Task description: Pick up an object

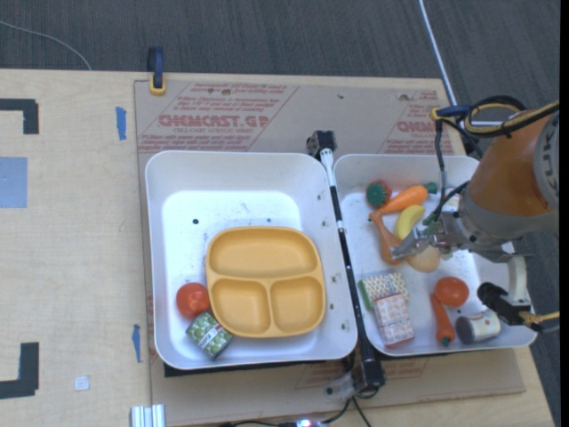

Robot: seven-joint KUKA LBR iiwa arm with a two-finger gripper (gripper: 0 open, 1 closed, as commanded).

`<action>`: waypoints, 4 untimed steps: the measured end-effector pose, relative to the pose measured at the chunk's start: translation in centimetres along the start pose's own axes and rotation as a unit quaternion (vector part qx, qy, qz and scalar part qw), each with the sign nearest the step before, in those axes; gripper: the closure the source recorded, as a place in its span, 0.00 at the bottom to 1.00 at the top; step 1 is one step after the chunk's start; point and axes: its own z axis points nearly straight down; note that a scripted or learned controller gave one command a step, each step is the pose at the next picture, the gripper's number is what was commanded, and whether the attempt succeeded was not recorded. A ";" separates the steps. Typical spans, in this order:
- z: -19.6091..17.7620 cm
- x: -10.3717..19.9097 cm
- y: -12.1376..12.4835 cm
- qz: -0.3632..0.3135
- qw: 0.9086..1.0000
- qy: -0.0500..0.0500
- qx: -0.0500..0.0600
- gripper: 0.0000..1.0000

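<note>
From my remote seat I read the scene relative to the claw [416, 245], which sits low in the right bin [356, 205]. Far off to its left, in the left bin [169, 238], lie a red tomato [191, 299], a green patterned block [209, 334] and a yellow divided tray [265, 280], all well away from the claw and plainly not what it is after. Nearer, just below and left of it, are a checked packet [384, 286] and a pink wrapped packet [395, 318]. Right at the claw's tip I see a pale rounded object [426, 258], touching or nearly so, with a yellow banana-like piece [407, 221] and an orange carrot [402, 200] just above. To the claw's lower right rest a red ball [452, 290], a small carrot [443, 320] and a white cylinder [480, 328]. Whether the claw stands apart or together I cannot tell; the tip is too small and cluttered. My judgement: the approach is done, the arm is down among the toys, but nothing is visibly lifted, so the grasp and the raise remain.
</note>
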 end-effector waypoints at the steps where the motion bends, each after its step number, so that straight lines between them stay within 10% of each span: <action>1: 1.3 1.7 -5.3 0.000 1.000 -0.001 -0.004 0.00; 2: 0.1 1.4 -5.2 0.001 1.000 -0.004 -0.007 1.00; 3: 0.1 1.4 -5.2 0.001 1.000 -0.004 -0.007 0.00; 4: -0.9 1.4 -5.0 0.001 1.000 -0.005 -0.009 1.00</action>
